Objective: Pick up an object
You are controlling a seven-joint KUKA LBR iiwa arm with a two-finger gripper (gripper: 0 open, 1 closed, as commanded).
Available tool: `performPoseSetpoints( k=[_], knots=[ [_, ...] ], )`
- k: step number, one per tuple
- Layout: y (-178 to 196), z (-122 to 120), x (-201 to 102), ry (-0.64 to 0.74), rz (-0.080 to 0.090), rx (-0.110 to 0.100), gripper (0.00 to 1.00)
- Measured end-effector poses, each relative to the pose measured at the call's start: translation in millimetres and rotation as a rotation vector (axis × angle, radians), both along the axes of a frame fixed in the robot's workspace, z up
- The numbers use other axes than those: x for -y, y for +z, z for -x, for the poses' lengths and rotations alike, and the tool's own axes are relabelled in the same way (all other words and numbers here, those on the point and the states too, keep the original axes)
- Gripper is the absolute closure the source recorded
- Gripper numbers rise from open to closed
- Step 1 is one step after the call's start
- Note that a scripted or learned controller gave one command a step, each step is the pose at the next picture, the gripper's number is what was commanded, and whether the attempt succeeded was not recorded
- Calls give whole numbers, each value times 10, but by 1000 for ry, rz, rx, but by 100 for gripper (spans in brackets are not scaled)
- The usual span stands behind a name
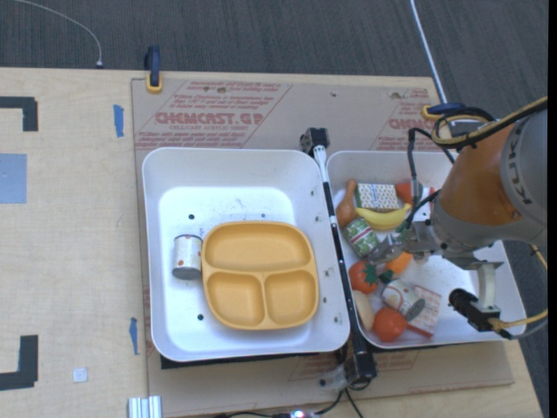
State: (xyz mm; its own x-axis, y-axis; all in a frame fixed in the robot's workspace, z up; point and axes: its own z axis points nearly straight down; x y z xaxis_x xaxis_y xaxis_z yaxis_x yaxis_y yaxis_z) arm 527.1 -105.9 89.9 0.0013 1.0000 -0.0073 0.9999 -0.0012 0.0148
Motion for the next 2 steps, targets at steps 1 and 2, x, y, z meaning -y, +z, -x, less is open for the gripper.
performPoseSetpoints(
  k=[1,2],
  knots=[
    [117,-20,37,-3,8,9,100],
    [948,274,-636,2,-8,-14,100]
  ],
)
